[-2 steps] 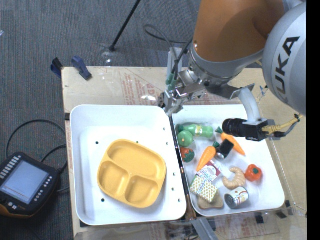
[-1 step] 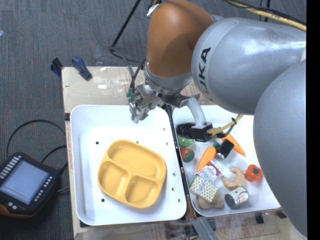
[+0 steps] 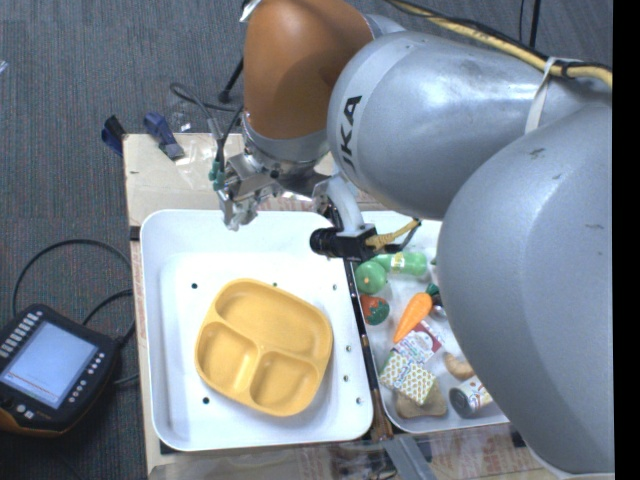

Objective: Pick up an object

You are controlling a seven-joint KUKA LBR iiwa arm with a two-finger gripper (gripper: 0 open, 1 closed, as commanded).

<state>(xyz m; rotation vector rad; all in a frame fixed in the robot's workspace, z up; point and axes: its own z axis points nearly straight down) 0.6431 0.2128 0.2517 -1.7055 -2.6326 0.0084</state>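
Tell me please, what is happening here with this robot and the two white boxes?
A grey KUKA arm reaches in from the right. Its gripper hangs over the far edge of the left bin, with nothing visible in it. That bin holds a yellow divided tray. The right bin holds small items, among them a toy carrot, green toys and a small can. Nothing has been picked up yet.
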